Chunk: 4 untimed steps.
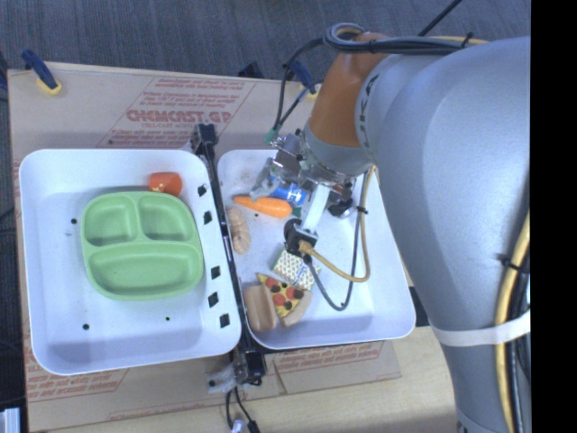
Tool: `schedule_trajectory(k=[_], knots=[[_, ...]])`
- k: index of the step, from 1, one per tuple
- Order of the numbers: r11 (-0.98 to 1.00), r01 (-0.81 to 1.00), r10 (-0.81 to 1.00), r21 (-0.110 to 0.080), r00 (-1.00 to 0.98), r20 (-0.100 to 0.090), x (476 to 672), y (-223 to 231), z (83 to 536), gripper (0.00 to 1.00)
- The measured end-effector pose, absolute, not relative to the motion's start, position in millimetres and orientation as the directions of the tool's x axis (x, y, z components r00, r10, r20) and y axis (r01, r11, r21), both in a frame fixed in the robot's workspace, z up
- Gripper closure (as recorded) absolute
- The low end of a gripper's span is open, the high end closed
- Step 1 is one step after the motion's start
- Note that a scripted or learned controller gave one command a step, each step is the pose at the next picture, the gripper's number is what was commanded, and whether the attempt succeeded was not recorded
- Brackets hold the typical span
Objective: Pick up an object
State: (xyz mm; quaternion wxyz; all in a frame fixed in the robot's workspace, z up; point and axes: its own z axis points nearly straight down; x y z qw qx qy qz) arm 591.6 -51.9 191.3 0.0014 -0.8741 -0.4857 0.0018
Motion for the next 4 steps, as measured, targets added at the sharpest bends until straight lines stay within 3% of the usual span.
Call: schedule_trajectory(k=[1,2,3,4], knots=[[-0.336,0.942,0.942,-0.007,0.336,-0.001,566.9,-8.8,191.1,0.00],[-0.092,0.996,0.996,-0.007,0.092,0.000,597.5,-117.4,90.6,0.00],[-0.053,0.999,0.999,-0.013,0.052,-0.007,648.6,-100.5,90.6,0.00],[-0.329,0.944,0.944,-0.004,0.329,-0.001,656.0,-92.0,91.5,0.00]])
